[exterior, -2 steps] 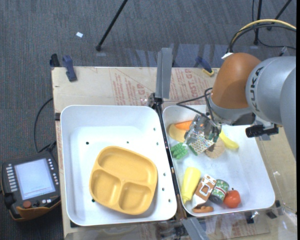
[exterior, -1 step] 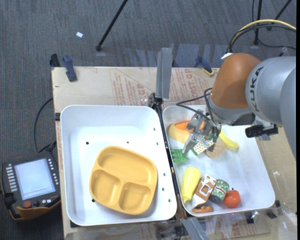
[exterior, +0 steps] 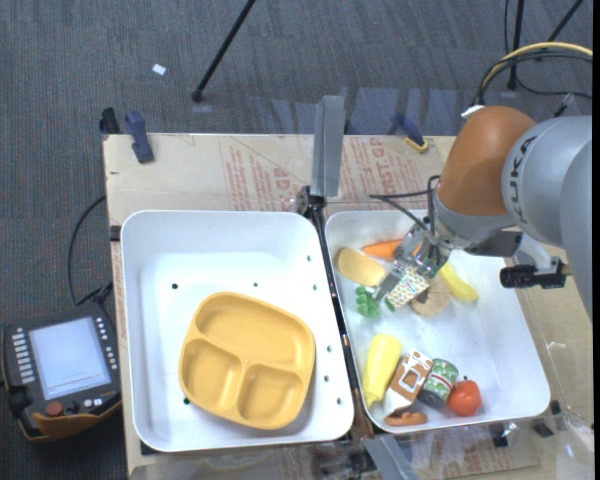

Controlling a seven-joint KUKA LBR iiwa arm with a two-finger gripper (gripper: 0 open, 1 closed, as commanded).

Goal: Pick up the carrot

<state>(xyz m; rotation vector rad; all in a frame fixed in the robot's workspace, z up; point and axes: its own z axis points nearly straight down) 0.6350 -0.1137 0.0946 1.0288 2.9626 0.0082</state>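
From my console I see the tool point(exterior: 412, 264) low in the right bin point(exterior: 500, 353), over a small patterned box point(exterior: 407, 288); I cannot tell its state. The carrot point(exterior: 384, 250) lies just left of it near the bin's far wall, beside a tan oval piece point(exterior: 360, 265). A yellow divided tray point(exterior: 246, 360) sits in the left bin point(exterior: 160, 268) on the tabletop point(exterior: 210, 168)

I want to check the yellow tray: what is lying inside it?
Nothing lies inside the yellow three-compartment plastic tray; all its compartments show bare. What lies underneath it in the left white bin is covered.
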